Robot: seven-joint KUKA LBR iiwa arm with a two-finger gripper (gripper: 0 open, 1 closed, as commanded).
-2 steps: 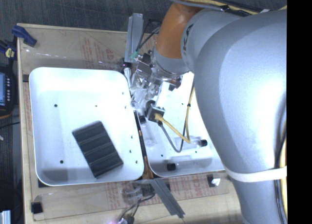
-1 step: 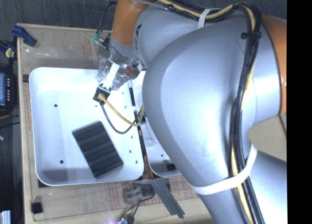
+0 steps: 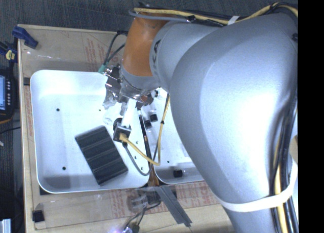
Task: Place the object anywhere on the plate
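Object [image 3: 101,154]: dark ribbed slab, flat in left bin [image 3: 45,125], toward near edge. Looks rigid, light, grooved top; likely best pinched across short width. Gripper [image 3: 121,106] above bin's right side, apart from slab; grip state unclear. Plate not identifiable.

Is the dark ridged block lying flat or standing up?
Lying flat: the dark ridged block rests broad face up on the left bin floor.
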